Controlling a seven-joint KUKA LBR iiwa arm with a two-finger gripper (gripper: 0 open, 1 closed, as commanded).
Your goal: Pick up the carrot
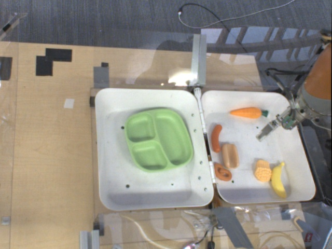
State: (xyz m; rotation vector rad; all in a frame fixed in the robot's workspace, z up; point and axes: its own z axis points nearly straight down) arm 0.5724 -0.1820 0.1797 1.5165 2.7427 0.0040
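Carrot (246, 113) lies in right bin (295, 191), near its far wall, left of my jaws (265, 130). Jaws empty; spread unclear, cannot tell. Bare floor between us.

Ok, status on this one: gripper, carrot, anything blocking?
Gripper low over right bin, nothing held. Carrot lying free, up-left of it. Path clear.

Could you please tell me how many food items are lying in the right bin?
6: carrot at top, sausage, hot dog, orange slice on the left, corn and banana bottom right.
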